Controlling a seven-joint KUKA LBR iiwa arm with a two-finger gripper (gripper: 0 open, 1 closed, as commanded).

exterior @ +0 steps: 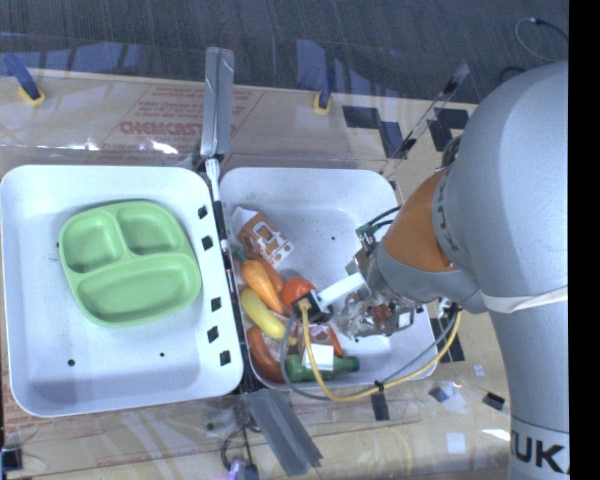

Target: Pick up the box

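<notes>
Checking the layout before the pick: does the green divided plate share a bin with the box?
No, the green divided plate lies in the left bin, the box in the right bin.

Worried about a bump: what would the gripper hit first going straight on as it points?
The gripper would likely meet the bin floor first, near the green bottle; depth is unclear.

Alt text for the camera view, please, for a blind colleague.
The gripper is low in the right bin, beside a pile of toy food; the brown box lies at the pile's far end, apart from the gripper. A green divided plate sits in the left bin.
</notes>
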